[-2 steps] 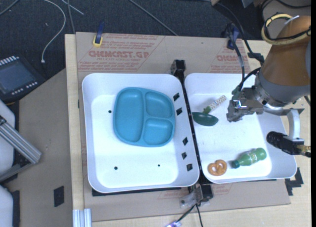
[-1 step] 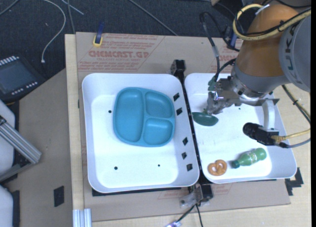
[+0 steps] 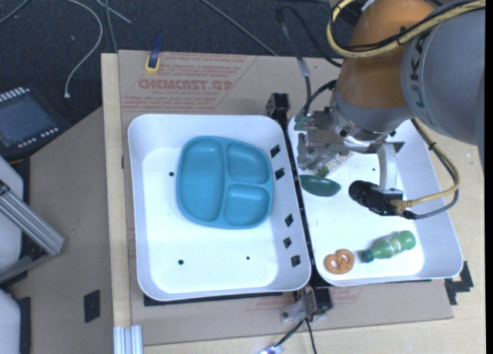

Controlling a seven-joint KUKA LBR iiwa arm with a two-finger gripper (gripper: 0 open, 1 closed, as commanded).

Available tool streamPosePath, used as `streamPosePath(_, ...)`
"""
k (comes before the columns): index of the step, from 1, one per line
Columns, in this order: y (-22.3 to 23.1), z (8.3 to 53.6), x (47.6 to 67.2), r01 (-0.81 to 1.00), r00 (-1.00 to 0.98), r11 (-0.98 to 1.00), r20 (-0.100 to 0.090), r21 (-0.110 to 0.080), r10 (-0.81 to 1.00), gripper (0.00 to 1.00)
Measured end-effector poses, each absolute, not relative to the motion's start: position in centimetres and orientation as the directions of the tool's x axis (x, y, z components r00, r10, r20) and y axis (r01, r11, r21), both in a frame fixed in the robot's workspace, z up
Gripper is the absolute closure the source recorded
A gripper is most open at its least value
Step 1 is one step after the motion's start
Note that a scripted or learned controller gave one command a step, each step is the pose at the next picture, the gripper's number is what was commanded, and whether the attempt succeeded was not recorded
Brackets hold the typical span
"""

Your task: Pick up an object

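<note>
white right bin [image 3: 431, 264], fingers [image 3: 314, 161] low over teal spoon [image 3: 319, 185] — grip unclear

A brown bench [image 3: 200, 83] with red letters on it fills the middle of the frame. Two white bins sit on it side by side, touching. The left bin [image 3: 154, 260] is in the middle of the frame. The right bin [image 3: 439, 245] is at the right. A small blue and yellow thing [image 3: 155, 55] lies at the bench's upper left edge.

Plate [image 3: 223, 183] in left bin [image 3: 146, 214]; bottle [image 3: 390, 246], pretzel [image 3: 339, 261] in right bin [image 3: 439, 237].
</note>
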State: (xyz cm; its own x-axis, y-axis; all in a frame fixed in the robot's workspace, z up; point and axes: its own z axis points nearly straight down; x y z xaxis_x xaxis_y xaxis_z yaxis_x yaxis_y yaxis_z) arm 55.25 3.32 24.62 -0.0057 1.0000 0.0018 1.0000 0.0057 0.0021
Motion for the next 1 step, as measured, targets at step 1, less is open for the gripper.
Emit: streamPosePath(1, 8.07, 25.04, 57.09, 1.0, -0.006, 0.006, 0.002, 0.002, 1.0, 1.0)
